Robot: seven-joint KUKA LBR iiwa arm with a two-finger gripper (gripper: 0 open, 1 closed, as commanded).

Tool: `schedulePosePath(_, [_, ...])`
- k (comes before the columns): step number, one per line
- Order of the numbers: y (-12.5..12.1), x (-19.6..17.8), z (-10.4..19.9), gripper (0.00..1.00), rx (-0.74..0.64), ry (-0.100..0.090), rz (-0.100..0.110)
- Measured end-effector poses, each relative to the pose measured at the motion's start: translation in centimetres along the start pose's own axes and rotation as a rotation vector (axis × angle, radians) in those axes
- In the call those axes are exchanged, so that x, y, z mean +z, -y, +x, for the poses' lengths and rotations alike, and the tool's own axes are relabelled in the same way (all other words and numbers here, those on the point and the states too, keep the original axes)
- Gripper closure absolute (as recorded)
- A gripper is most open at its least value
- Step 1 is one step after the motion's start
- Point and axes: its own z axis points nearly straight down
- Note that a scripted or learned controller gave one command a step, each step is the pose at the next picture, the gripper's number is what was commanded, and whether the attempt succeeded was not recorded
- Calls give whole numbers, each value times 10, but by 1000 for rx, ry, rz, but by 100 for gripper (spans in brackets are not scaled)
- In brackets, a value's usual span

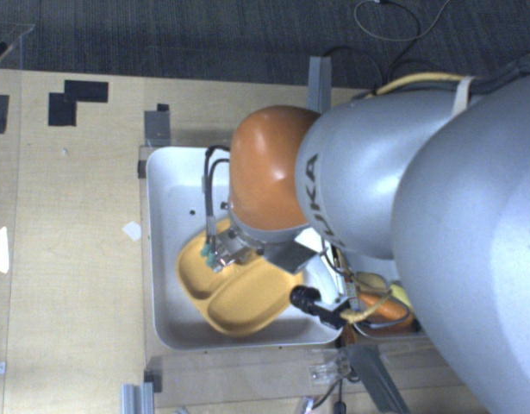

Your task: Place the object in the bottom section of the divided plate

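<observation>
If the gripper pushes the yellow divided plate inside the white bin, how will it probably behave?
The yellow divided plate looks rigid and moulded, so it should slide whole rather than bend. It seems light and smooth, so it may skid across the white bin floor. Its low shape makes tipping unlikely.

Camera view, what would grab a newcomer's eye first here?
The big grey KUKA arm fills the right side, its orange band bulging over the white bin. Under its wrist, a yellow divided plate lies in the bin's lower half. Orange and yellow items peek out at the arm's lower edge.
</observation>
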Motion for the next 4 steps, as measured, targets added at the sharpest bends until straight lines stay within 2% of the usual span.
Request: schedulePosePath(4, [-6,-45,-4,100,8,-1,-18])
